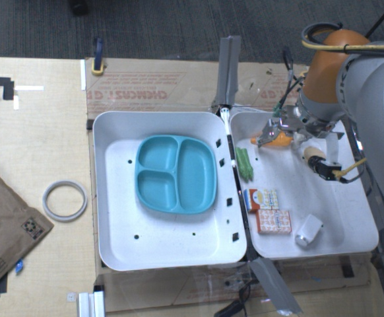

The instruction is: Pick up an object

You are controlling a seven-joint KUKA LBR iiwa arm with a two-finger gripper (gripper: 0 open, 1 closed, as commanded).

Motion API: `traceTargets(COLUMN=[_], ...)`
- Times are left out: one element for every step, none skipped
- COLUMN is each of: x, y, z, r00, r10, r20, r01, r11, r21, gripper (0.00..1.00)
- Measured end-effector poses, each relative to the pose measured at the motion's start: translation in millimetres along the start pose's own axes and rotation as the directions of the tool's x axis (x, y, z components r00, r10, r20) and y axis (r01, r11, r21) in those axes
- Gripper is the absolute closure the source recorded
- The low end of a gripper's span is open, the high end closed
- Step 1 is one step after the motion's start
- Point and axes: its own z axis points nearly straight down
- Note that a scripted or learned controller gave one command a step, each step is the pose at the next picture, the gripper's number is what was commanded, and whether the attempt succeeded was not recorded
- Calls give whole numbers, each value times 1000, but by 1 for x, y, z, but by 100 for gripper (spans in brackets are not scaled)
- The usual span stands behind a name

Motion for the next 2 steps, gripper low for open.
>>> traceTargets(x=[-54, -55], y=[5, 5], z=[-29, -38], r00=[977, 977], r10=[-214, -213], r20=[2, 4], r01=[214, 213], r11=[977, 977], r21=[-2, -3], gripper=[0, 100])
